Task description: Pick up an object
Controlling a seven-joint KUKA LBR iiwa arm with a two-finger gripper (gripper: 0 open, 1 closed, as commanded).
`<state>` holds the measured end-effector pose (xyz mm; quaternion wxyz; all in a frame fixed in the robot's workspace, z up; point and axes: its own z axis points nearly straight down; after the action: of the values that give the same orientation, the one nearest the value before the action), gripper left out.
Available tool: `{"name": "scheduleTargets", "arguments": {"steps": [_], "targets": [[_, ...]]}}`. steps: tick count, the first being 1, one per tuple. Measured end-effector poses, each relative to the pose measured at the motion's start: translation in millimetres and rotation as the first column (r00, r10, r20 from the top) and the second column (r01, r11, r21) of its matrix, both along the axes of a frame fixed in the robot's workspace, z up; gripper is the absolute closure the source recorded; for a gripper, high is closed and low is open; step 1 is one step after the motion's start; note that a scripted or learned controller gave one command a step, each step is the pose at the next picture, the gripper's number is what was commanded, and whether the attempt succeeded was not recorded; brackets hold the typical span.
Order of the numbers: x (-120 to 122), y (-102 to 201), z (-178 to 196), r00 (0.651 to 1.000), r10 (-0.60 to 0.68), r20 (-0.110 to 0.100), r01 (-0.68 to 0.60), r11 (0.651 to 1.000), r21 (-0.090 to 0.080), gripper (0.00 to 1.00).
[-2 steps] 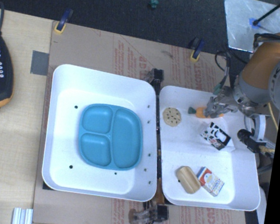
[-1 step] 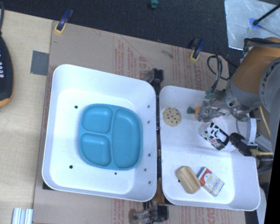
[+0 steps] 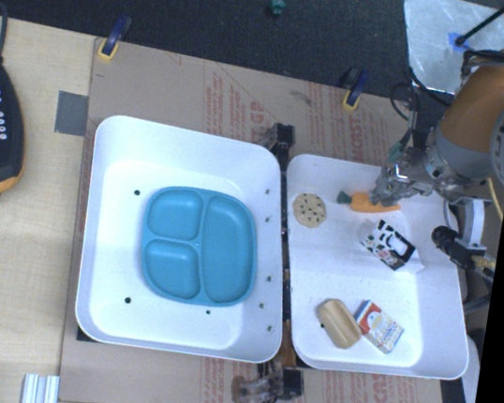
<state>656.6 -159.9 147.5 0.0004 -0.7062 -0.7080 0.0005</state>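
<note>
- Nearest the camera, at the front of the right bin [image 3: 439, 368], lie 2 things I have not touched: a tan roll-shaped piece [image 3: 339, 323] and, just beside it, a small red, white and blue packet [image 3: 378, 326].
- In the left bin [image 3: 97, 219] a blue divided plate [image 3: 199, 244] lies flat, well apart from me.
- Mid-bin on the right, a black-and-white packet [image 3: 387, 244] lies flat; a round cookie [image 3: 308, 210] sits near the dividing wall.
- At the far end, my jaws [image 3: 392, 191] are down at the bin floor, touching or just over an orange carrot-like piece [image 3: 372, 203]. Whether they are apart or clamped on it, I cannot tell.
- My judgement: I am at the grasp itself. Nothing is lifted yet; closing securely and raising remain.
</note>
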Motion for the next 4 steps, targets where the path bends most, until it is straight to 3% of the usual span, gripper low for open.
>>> {"name": "scheduleTargets", "arguments": {"steps": [3,4], "targets": [[-1.2,7.6,-38.4,1.0,0.002,-0.007,-0.002,1.0,0.0,0.0],[-0.2,7.9,-7.6,1.0,0.001,0.0,-0.001,1.0,0.0,0.0]]}}
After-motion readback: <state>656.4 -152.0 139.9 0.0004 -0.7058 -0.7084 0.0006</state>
